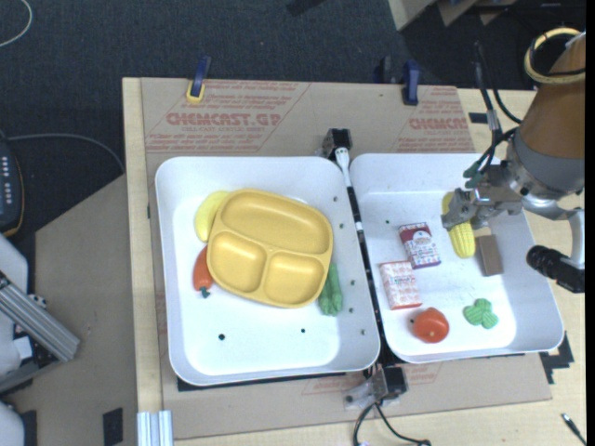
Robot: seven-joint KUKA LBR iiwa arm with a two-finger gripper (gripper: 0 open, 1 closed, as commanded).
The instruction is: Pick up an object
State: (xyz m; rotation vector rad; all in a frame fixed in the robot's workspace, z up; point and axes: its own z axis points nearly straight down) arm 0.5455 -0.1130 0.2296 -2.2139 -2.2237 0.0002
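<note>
My gripper (471,232) hangs over the upper right part of the right bin (535,337), below the grey wrist and orange band. Its two fingers (489,255) stand apart, so it is open. A small yellow corn cob (462,241) lies in the gap between them on the bin floor; whether they touch it I cannot tell. Left of the corn is a red and white box (418,245), with a pink and white packet (400,285) just below it. A red tomato (429,325) and a green broccoli piece (481,314) lie near the front wall.
The left bin (177,249) holds a yellow divided tray (270,247). A yellow item (207,212) and a red pepper (202,272) peek out at its left, and a green item (331,293) at its right. A ridge (358,240) separates the bins.
</note>
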